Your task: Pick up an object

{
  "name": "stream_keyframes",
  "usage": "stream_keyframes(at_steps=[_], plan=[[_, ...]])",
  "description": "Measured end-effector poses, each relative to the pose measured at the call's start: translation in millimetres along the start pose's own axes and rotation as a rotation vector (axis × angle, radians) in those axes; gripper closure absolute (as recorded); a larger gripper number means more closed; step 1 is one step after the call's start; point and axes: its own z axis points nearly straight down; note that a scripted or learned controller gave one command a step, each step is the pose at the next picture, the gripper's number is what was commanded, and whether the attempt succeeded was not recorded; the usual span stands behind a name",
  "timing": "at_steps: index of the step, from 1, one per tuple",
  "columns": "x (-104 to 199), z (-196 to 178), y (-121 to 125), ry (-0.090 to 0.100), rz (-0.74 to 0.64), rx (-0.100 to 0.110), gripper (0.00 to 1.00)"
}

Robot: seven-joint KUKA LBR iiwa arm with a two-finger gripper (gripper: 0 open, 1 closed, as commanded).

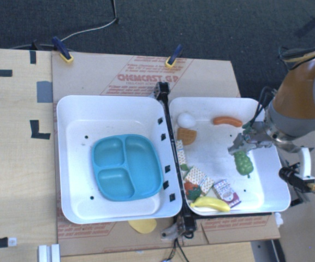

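As the gripper (243,149) hangs right-of-centre over the green toy (244,163), jaw state unclear; centre, descend straight, then close.

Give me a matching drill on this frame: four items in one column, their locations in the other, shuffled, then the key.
Items:
1. blue divided tray
2. banana
3. hot dog
4. green grapes

Places:
A. far side of the right bin
B. just below the gripper, right part of the right bin
C. left bin
D. near edge of the right bin

Pairs: 1-C, 2-D, 3-A, 4-B
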Motion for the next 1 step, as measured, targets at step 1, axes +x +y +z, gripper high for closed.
stream_keyframes(at_steps=[1], plan=[[89.6, -70.1, 18.4, 0.001, -0.001, 0.001, 1.00]])
